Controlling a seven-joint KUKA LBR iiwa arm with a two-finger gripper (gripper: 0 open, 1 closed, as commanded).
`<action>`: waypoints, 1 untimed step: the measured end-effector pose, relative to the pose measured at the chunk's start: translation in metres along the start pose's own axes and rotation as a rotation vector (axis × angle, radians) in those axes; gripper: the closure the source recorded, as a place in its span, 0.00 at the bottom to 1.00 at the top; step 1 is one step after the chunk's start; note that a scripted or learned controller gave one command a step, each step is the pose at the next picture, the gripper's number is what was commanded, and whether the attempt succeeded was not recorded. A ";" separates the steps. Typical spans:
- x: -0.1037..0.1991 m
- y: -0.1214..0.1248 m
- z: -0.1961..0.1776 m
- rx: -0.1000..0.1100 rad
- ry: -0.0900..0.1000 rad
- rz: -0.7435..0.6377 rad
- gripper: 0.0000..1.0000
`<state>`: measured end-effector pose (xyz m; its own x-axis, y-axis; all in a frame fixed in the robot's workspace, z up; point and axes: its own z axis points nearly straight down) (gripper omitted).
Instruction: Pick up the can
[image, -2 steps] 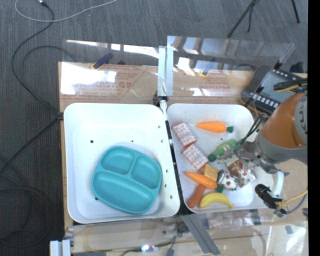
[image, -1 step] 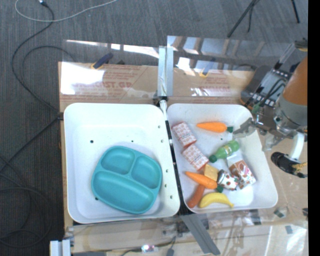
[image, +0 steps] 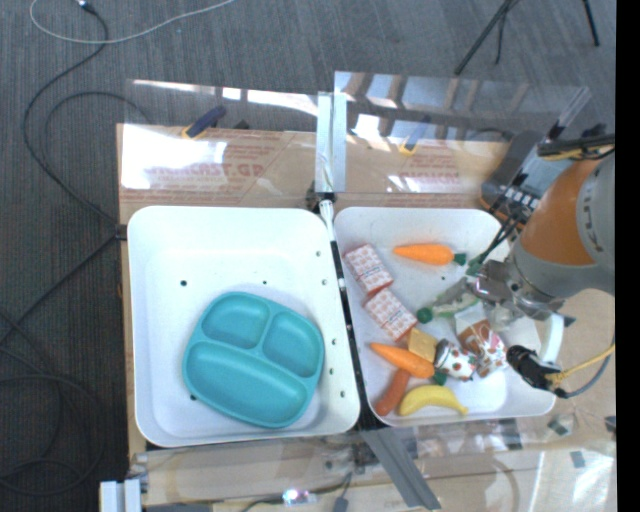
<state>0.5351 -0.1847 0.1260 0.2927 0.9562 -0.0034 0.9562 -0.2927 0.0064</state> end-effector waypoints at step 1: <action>-0.012 -0.011 0.015 -0.068 -0.007 0.032 0.00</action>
<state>0.5211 -0.1929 0.1107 0.3237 0.9461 -0.0089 0.9437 -0.3222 0.0749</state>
